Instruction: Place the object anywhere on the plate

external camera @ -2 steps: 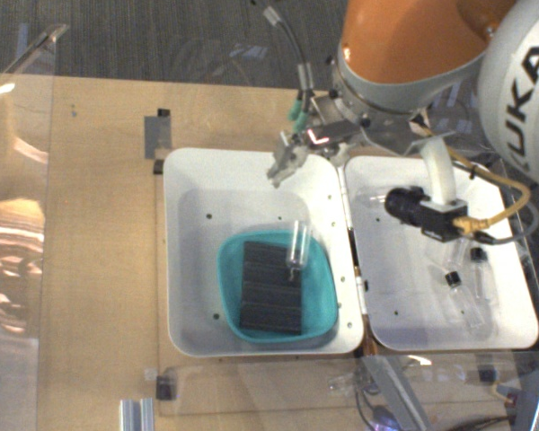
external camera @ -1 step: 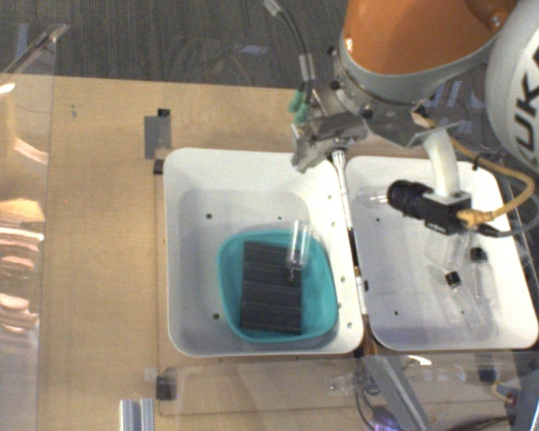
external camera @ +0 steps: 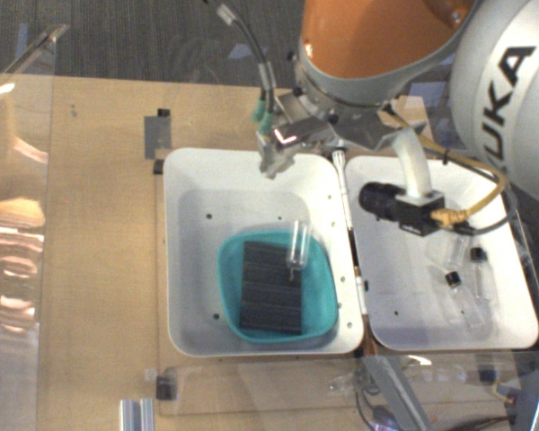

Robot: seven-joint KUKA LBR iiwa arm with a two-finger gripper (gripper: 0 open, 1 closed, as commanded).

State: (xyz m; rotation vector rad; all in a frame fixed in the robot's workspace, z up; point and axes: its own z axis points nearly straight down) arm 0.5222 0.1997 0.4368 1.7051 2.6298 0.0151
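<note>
Dark grey ridged block [external camera: 271, 287] on teal plate [external camera: 322, 285], below end effector [external camera: 275, 155], whose state is unclear

My counter [external camera: 81, 268] is pale wood under a clear sheet that catches bright glare on its left side. Beyond its far edge I see dark grey carpet [external camera: 117, 16]. A small black bracket [external camera: 158, 136] sits on the wood.

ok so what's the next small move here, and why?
Probably lift the gripper up and away. The dark ridged block already lies inside the teal plate in the left bin, and the gripper sits above the bin's far rim, apart from the block. Nothing seems left to place, though I can't tell what the clear piece at the block's corner is.
</note>
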